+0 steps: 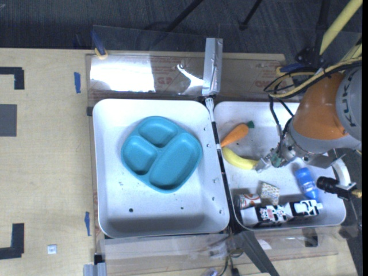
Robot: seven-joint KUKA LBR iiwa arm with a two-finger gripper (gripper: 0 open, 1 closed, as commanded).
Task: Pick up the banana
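Observation:
The yellow banana (238, 160) lies in the right bin (261, 115) near its left wall, running from upper left to lower right. My gripper (270, 160) hangs at the banana's right tip, touching or just above it. The grey arm with its orange band (319, 114) reaches in from the right and covers the bin's right part.
An orange carrot (235, 135) lies just above the banana. A blue bottle (306, 181), a small tan wrapper (268, 190), a tube (250, 200) and a black-and-white pack (287, 210) sit along the bin's front. The left bin (109, 131) holds a blue divided plate (161, 153).

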